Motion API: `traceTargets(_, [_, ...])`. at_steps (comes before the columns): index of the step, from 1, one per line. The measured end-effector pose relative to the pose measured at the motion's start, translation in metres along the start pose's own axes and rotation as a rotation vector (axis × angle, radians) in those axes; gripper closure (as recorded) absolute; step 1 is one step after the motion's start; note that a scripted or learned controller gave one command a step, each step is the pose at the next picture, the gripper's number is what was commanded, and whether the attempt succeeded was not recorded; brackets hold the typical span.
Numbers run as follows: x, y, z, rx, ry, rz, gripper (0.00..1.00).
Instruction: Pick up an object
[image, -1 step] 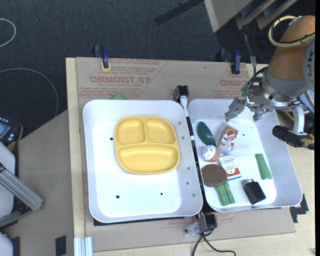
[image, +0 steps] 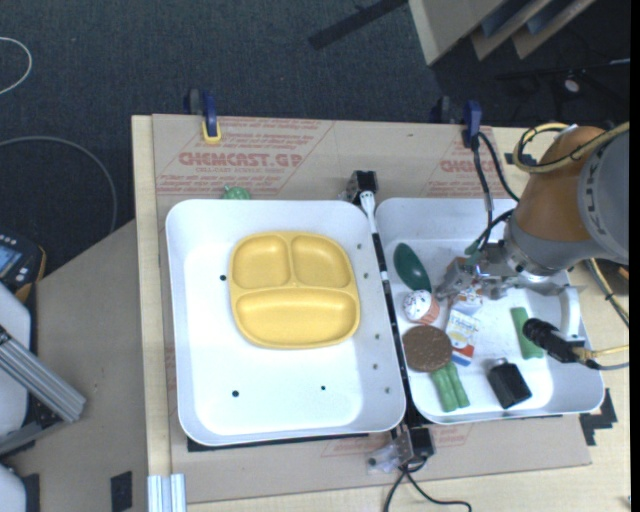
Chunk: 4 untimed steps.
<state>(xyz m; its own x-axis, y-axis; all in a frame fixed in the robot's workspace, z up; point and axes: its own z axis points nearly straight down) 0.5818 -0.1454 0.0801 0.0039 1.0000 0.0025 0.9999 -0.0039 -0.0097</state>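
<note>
The right bin (image: 560, 402) holds several small objects. A dark green oval piece (image: 410, 265) lies at its left, with a small white and red item (image: 418, 303) below it. Further down are a brown round disc (image: 428, 348), green sticks (image: 450, 387) and a black block (image: 508, 384). A white card (image: 462, 328) and a green marker (image: 525, 333) lie in the middle. My gripper (image: 468, 277) is low over the bin's centre, just right of the green oval piece and above the white card. Its tip is blurred among the clutter.
The left bin (image: 200, 330) holds a yellow divided plate (image: 293, 289). The grey arm with its orange band (image: 553, 195) covers the right bin's upper right part. Cables run along the bench's back right edge. A black clip (image: 363, 185) sits between the bins.
</note>
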Motion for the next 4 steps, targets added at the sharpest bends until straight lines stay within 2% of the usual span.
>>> traceTargets(1, [-0.015,-0.078,-0.006,-0.002,0.000,0.000,0.00])
traceTargets(2, [0.043,0.020,-0.005,-0.018,-0.003,-0.012,0.00])
traceTargets(3, [0.039,0.016,-0.015,-0.014,-0.003,-0.005,1.00])
traceTargets(4, [0.039,0.016,-0.025,-0.016,-0.004,-0.004,1.00])
